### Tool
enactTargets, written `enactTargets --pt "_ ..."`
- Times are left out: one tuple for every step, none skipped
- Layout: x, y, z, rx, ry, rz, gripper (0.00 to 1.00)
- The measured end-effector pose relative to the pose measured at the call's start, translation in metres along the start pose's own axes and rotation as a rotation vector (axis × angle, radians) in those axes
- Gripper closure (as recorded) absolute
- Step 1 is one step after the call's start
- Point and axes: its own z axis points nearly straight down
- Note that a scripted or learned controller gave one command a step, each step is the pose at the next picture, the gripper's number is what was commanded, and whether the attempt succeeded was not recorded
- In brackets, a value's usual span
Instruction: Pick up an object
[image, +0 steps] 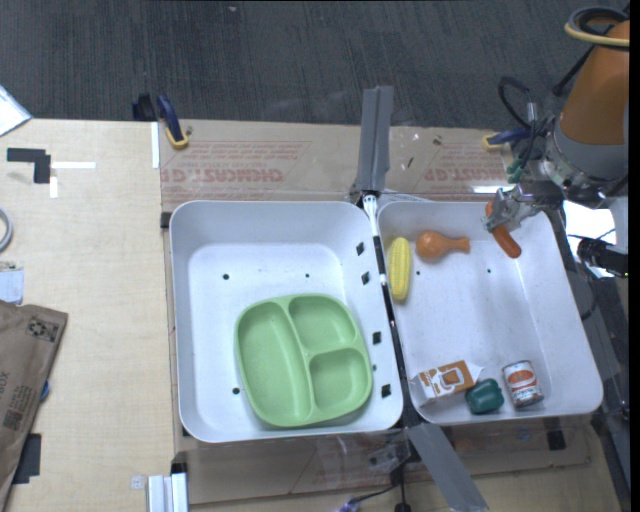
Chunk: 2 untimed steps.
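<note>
Fingers (505, 215) are closing around a small orange carrot-like piece (507, 241) at the right bin's (560, 300) two o'clock corner, the piece hanging tilted between them, apparently just above the bin floor. It looks light, stiff and smooth plastic, so a grip across its thicker upper end seems safest. Nearby are lying a yellow corn cob (399, 268) and an orange gourd (440, 245).
</note>
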Motion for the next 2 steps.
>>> enactTargets --pt "0.000 0.000 0.000 0.000 0.000 0.000 0.00" --pt "-0.044 0.019 0.121 -0.004 -0.001 -0.028 0.00"
